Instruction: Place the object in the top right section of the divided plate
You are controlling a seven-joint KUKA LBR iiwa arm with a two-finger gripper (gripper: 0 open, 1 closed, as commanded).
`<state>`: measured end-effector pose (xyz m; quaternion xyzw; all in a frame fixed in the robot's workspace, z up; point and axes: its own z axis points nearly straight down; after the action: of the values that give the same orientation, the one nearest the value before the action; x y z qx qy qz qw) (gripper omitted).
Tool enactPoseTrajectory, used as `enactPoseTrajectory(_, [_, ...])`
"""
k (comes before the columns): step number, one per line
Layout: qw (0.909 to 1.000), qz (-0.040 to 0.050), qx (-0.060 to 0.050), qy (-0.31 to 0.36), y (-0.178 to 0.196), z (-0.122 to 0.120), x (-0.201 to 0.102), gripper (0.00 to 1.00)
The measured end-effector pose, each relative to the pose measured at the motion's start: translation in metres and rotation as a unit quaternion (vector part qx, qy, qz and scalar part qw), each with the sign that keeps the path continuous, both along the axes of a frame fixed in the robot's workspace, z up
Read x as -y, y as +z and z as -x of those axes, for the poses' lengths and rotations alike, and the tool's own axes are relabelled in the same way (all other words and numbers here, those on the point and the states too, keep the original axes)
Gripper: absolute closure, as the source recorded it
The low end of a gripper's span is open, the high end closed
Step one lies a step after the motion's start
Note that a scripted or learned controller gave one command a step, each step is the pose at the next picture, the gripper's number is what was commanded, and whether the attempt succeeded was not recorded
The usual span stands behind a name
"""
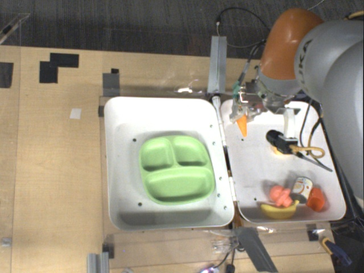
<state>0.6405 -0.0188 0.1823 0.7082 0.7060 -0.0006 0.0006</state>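
One small orange carrot-like piece (243, 126) hangs point-down between the fingers of the gripper (243, 116), which pinches its upper end at the far left corner of the right bin (250, 198). I judge this to be the carry step: grasp made, placement not yet done. The green divided plate (177, 168) lies in the left bin (122, 152), left of and nearer than the gripper. The next move calls for travel left over the bins' shared wall to the plate's far right section (190, 151), then a release.

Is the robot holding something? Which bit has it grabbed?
Yes, the gripper holds a small orange carrot by its top end, its tip pointing down over the right bin.
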Motion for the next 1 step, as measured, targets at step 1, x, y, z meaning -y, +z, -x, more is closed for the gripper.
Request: enactPoseTrajectory(1, [1.0,-0.0012,0.0,-0.005,0.0,0.0369,-0.0737,1.0])
